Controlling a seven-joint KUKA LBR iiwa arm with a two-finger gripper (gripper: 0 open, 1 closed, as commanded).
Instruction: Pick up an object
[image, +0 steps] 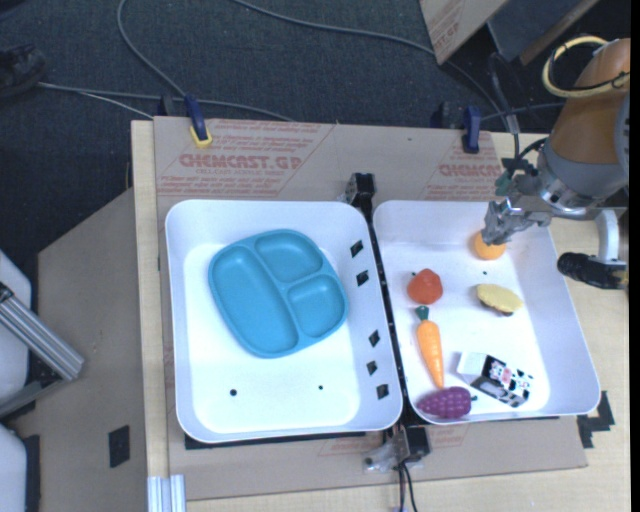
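- The jaws of the grey arm's two-finger gripper (497, 232) hang low over the far part of the right white bin (568, 330), directly above a small round orange toy fruit (489, 247); whether they are apart or together, I cannot tell, since the wrist hides the tips.
- The orange fruit sits on the bin floor, its top edge covered by the gripper; whether the two touch cannot be told.
- Nearer the camera in the same bin lies a flat yellow oval toy (498, 298), with a red tomato-like toy (425, 286) to its left, the two apart.
- Just below the red toy lies an orange plastic carrot with a green top (429, 347), pointing toward the near rim.
- At the carrot's tip rests a purple bunch of toy grapes (445, 403), and beside it a small black-and-white printed box (497, 377), tilted.
- The left white bin (190, 380) holds a light blue plastic plate with three compartments (277, 292).
- Both bins rest on a tan cardboard-covered surface (150, 300), held at the far edge by a yellow-and-blue clamp (197, 121).
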